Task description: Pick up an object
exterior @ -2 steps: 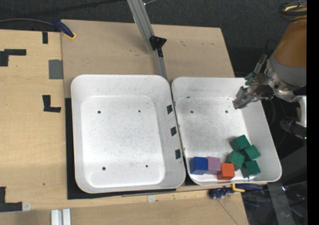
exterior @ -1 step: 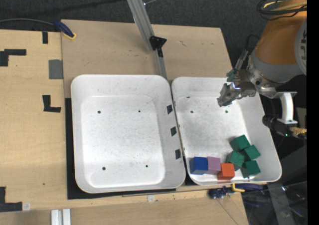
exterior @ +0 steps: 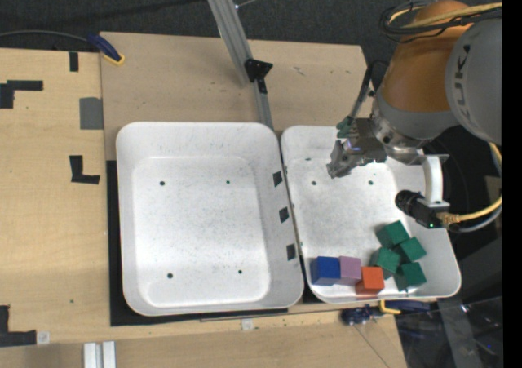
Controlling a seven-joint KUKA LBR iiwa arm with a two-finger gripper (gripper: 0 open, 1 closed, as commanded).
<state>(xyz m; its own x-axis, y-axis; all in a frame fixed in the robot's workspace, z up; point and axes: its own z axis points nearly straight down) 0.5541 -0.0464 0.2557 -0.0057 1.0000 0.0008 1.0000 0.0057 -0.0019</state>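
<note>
Hand (exterior: 341,164) above right bin's (exterior: 326,211) floor

The table (exterior: 179,73) is a light wooden surface with a few black tape marks along its left part and a grey patch (exterior: 91,112) near them. Two shallow white bins rest on it side by side, the left bin (exterior: 122,195) larger, the right bin (exterior: 303,146) touching it along one edge. A dark mat (exterior: 114,277) shows under the left bin's border. A blue and yellow object (exterior: 108,48) lies near the table's far edge, well apart from the bins
</note>
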